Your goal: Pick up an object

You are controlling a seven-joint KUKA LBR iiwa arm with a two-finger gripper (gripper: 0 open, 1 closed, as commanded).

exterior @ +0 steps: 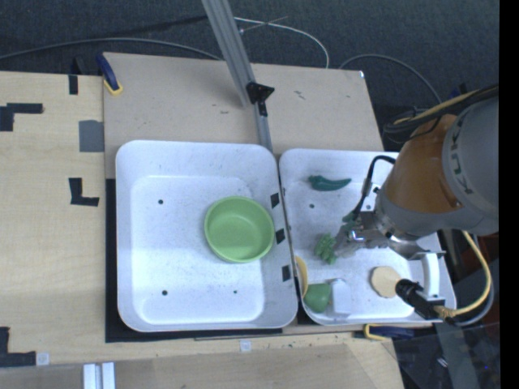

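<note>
Low in the right bin (366, 159), the claw (350, 237) is seen just beside a small green leafy toy (326, 248); its opening cannot be told. Light, soft handling is judged likely; the bunched middle should be gripped. A green bowl (238, 229) sits in the left bin (138, 217).

The green bowl (238, 229) looks like smooth, slightly glossy plastic. The two white bins (138, 217) seem matt plastic; the worktop (49, 209) looks like pale wood.
</note>
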